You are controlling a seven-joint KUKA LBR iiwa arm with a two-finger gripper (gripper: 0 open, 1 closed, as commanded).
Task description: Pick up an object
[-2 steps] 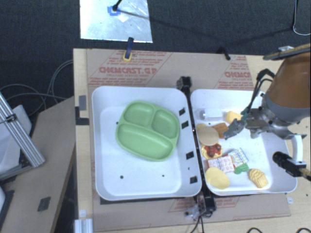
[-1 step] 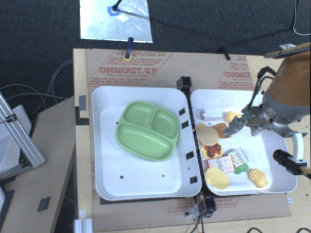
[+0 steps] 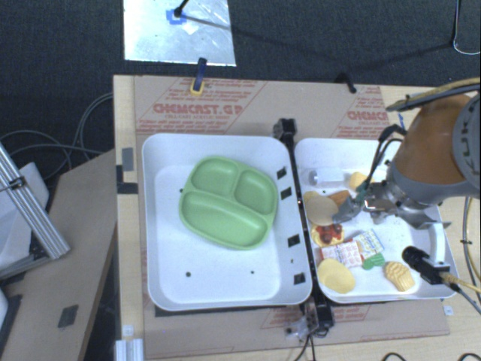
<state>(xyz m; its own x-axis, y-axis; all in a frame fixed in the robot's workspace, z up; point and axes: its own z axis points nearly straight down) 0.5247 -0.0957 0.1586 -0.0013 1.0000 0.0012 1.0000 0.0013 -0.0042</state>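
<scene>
My gripper (image 3: 350,207) is low over the middle of the right bin (image 3: 331,150), reaching in from the right under the orange-banded wrist. Its tip sits beside a tan round piece (image 3: 319,206) and a small orange-brown piece (image 3: 342,196), just above a red toy food (image 3: 328,235). Nothing shows between the fingers. Nearby lie a yellow bit (image 3: 358,180), a white piece (image 3: 328,177), a red-and-white printed packet (image 3: 350,253), a small green item (image 3: 373,262), a yellow oval (image 3: 336,276) and a ridged yellow piece (image 3: 400,275).
The left bin (image 3: 161,277) holds a green divided plate (image 3: 228,201). A black divider rail (image 3: 297,201) runs between the two bins. The arm's bulk covers the right bin's right side.
</scene>
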